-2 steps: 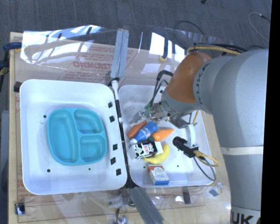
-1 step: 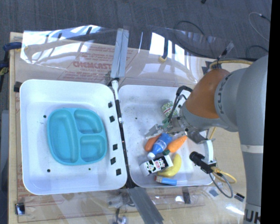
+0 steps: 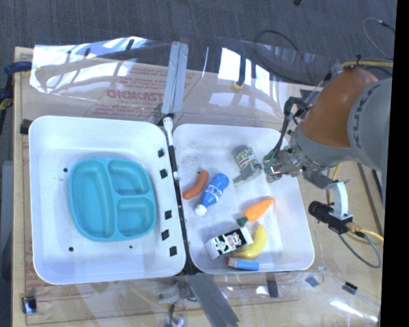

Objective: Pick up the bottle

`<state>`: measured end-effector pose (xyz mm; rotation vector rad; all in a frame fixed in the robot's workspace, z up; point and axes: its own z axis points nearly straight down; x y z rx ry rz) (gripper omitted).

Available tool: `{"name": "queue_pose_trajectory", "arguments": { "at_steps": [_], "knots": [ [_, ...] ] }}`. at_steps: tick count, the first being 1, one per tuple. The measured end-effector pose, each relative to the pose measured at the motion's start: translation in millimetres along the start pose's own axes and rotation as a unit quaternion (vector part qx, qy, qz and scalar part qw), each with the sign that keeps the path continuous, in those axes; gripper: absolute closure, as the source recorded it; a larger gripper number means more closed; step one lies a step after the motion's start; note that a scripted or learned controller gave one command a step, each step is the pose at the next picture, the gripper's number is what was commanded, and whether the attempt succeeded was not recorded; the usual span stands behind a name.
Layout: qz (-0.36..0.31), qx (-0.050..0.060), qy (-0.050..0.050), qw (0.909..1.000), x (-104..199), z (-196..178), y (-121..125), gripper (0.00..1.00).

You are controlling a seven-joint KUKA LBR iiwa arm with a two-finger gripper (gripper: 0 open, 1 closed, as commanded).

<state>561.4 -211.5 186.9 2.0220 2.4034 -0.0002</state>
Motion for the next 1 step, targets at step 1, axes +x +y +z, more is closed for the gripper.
{"name": "queue_pose_trajectory", "arguments": {
  "at_steps": [1],
  "knots": [
    [-0.006, 0.002, 0.001, 1.0, 52.8, 95.6, 19.4, 0.0]
  ]
}}
